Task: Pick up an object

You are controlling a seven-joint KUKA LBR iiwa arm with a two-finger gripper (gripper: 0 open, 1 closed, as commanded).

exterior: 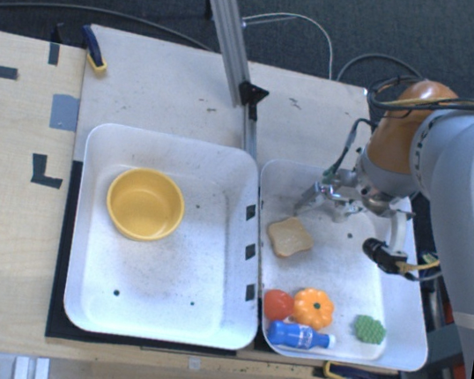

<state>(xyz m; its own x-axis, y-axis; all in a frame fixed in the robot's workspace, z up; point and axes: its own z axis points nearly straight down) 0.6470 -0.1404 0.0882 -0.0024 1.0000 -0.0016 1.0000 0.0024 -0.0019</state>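
Note:
My gripper hangs over the back part of the right bin, below the orange band of the wrist. A tan slice of toast lies just in front of it and to its left, apart from it. Along the bin's front edge sit a red tomato-like piece, an orange pumpkin, a blue bottle lying on its side and a small green piece. A yellow bowl stands upright in the left bin.
A grey metal pole slants down from the top to the wall between the bins. Cables run across the dark floor behind the bench. A blue and yellow tool lies at the board's back left corner.

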